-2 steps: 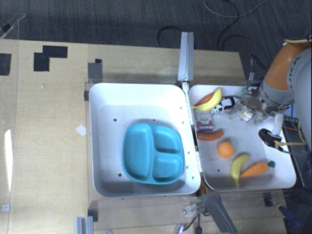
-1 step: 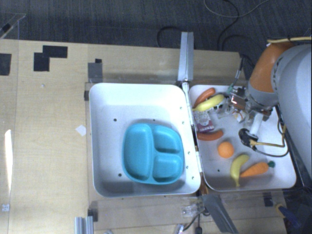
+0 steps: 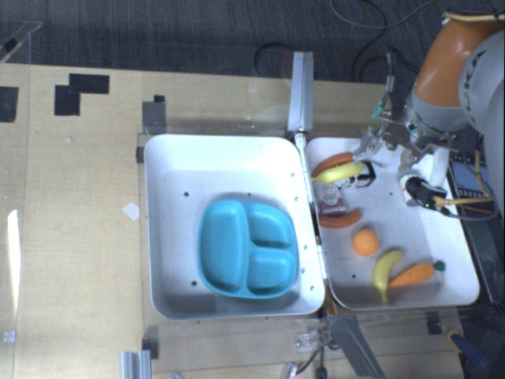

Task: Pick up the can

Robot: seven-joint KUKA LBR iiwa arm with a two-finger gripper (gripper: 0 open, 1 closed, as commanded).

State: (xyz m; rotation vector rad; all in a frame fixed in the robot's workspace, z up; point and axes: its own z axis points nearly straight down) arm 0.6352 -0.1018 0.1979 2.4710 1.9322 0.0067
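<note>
The claw (image 3: 388, 142) hangs over the far edge of the right bin (image 3: 454, 247), a tangle of pale and dark parts under the grey wrist; whether it is released or clenched I cannot tell, and nothing is seen caught in it. The arm above it is cut off by the frame's right edge.

The can (image 3: 332, 200) lies in the right bin against the wall shared with the left bin (image 3: 170, 227). It is hard to make out: a short cylinder with a whitish, purple-tinged label. A yellow banana (image 3: 341, 173) crosses its far end and a reddish sausage (image 3: 339, 219) lies just beside its near end.

Further toward the near side rest an orange (image 3: 365, 243), a second banana (image 3: 386, 272) and a carrot (image 3: 412, 275). A blue divided plate (image 3: 246, 247) sits in the left bin on the counter (image 3: 71, 235).
</note>
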